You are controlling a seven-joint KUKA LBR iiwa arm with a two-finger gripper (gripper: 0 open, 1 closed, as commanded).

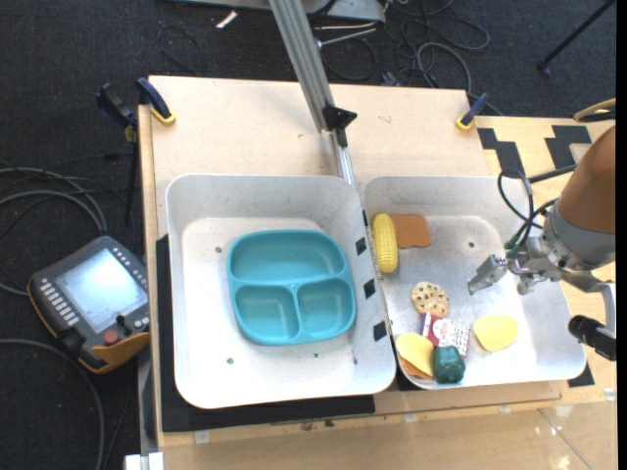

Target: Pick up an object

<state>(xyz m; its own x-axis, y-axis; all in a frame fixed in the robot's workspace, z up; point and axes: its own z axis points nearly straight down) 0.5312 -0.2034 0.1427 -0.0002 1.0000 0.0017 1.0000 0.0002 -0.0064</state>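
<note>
Reaching in from right, claw [487, 274] spread, hovering over right bin [549, 360]; nothing gripped.

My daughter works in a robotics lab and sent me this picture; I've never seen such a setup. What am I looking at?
One camera looks down at a slant on a bench with two shallow white bins. The grey and orange robot arm reaches in from the right; its gripper hovers over the right bin, holding nothing. That bin contains toy food: corn, toast, a cookie, a yellow slice and a green piece. The left bin holds a teal divided plate.
</note>
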